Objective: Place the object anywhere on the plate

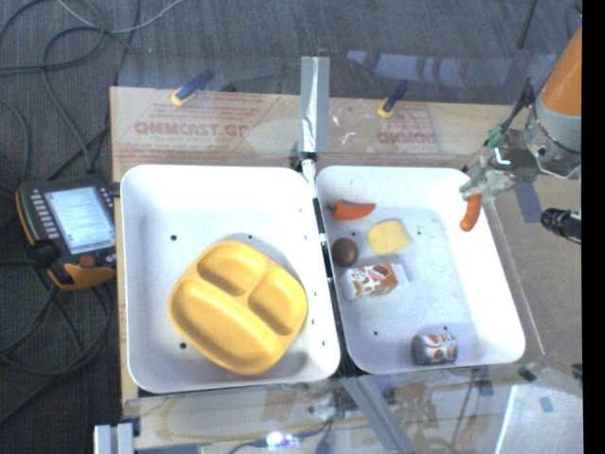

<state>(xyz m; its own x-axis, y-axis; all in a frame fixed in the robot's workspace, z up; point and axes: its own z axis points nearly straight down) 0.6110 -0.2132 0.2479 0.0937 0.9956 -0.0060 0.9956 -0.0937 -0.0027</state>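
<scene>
Yellow plate [239, 305]: nearest my camera, upturned-looking in the left bin [142, 253], nothing on it yet.
Right bin [492, 301]: chocolate ball [345, 251], packet [371, 279], can [434, 347], yellow piece [388, 236], orange carrot [352, 210].
Gripper [480, 189]: above the right bin's far corner, an orange object [469, 213] hanging at its tip; I cannot tell its grip.
Progress: I judge the carry and placing remain.

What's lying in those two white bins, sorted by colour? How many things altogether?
Yellow: 2, the plate and a yellow lump
Orange: 2, a carrot in the bin and one at the gripper
Brown: 1, a ball
Red and white: 2, a packet and a can
Total: 7
</scene>
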